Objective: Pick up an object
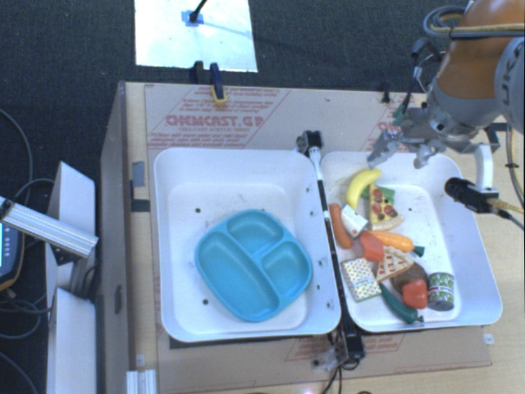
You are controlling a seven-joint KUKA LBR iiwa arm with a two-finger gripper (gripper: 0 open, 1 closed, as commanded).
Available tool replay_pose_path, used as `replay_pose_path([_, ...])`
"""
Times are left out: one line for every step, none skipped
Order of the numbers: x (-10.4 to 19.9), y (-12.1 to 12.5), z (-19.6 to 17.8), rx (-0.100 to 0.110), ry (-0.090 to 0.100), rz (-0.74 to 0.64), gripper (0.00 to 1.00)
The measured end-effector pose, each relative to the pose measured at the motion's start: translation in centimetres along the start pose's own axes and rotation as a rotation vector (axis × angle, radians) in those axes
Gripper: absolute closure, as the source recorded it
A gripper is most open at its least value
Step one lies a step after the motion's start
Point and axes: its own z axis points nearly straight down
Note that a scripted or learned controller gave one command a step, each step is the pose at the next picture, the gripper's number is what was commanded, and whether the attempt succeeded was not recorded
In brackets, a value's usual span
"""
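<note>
Two white bins were counted on the desk: the left bin held one blue divided plate, the right bin a pile of roughly ten small toy foods. These were judged light, rigid, slick plastic; the banana, lying clear at the pile's top, was best pinched across its middle. The claw was seen above the right bin's far rim, holding nothing, fingers spread.

Blue plate, yellow banana, white bins
</note>
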Motion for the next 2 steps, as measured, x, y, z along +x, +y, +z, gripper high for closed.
replay_pose_path([-3.0, 3.7, 8.9, 0.004, 0.000, 0.002, 0.00])
replay_pose_path([-2.1, 3.4, 16.0, -0.008, -0.002, -0.001, 0.00])
